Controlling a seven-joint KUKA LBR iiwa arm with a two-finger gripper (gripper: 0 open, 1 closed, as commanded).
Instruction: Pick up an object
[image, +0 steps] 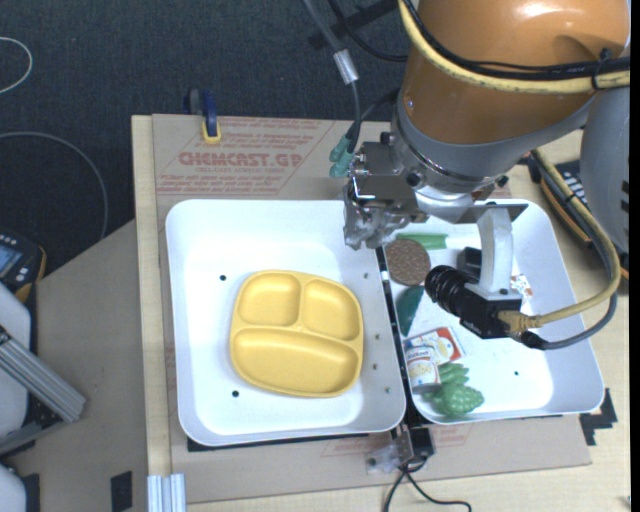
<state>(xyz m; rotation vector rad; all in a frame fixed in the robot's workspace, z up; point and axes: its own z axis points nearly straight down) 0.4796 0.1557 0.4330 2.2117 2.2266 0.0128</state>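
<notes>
Two white bins sat side by side on the desk, on one brown sheet (250, 160) printed with red lettering. One small blue and yellow clamp (209, 115) gripped the sheet's far edge.

The left bin (190, 300) carried one thing only: a yellow plate (297, 333) with three compartments, two small ones on the far side and one long one on the near side. It lay flat near the bin's middle.

The right bin (560, 380) held the smaller things, all crowded toward its left wall. I counted five there:
- One brown disc (408, 260) lay at the far left.
- One pale green strip (432, 240) lay just beyond the disc.
- One dark green piece (409, 303) lay just on the near side of the disc.
- One packet (428, 355) with a red and white label lay nearer still.
- One bumpy green thing (455, 392) lay in the near left corner, touching the packet.

The single arm (510, 70) reached in from the far right. Its jaws hung over the far end of the walls where the two bins met, just left of the brown disc. Whether the jaws were wide or narrow, I could not tell, and nothing showed between them. The plate lay well apart from them, to the near left.
</notes>
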